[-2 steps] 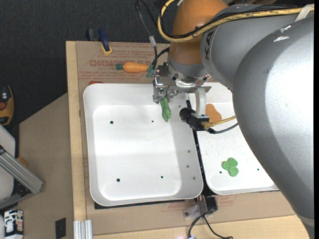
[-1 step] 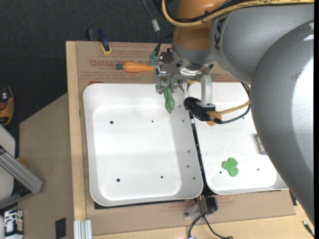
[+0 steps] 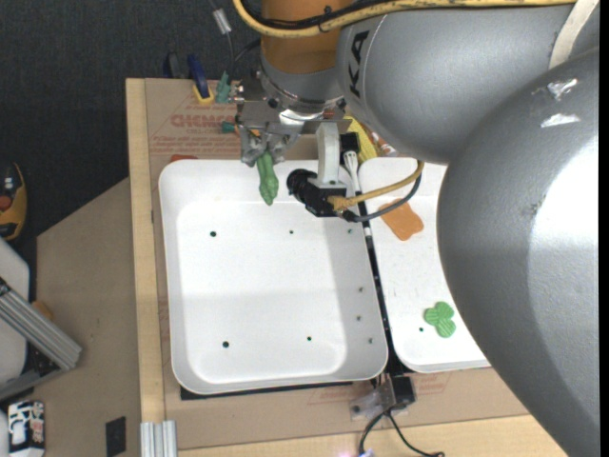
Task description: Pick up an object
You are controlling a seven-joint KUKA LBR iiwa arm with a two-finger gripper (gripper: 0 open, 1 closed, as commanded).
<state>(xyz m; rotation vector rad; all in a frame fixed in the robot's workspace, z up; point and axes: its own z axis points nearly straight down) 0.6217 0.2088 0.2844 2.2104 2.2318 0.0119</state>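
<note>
Dark floor around a plywood bench [image 3: 143,255]; two shallow white bins side by side on it. Left bin [image 3: 190,350]: bare white floor with a few small dark dots. Right bin [image 3: 419,350]: partly covered by my own grey arm [image 3: 495,160], which comes in from the right and takes up much of the frame.

My gripper [image 3: 264,165] hangs above the far edge of the left bin, below the orange band [image 3: 304,8] at the wrist. Fingers closed on a slim green object [image 3: 267,183], which hangs from them, tilted slightly, lower end over the bin's far rim. It looks clear of the bin floor.

A black part [image 3: 309,193] of the wrist assembly sits just right of the green object, with a tan cable [image 3: 390,198] looping from it.

In the right bin: an orange piece [image 3: 404,223] near the dividing edge, and a green clover-shaped piece [image 3: 440,320] toward the near end, well apart from each other.

Small coloured items [image 3: 205,79] lie at the bench's far edge; too small to tell what.
</note>
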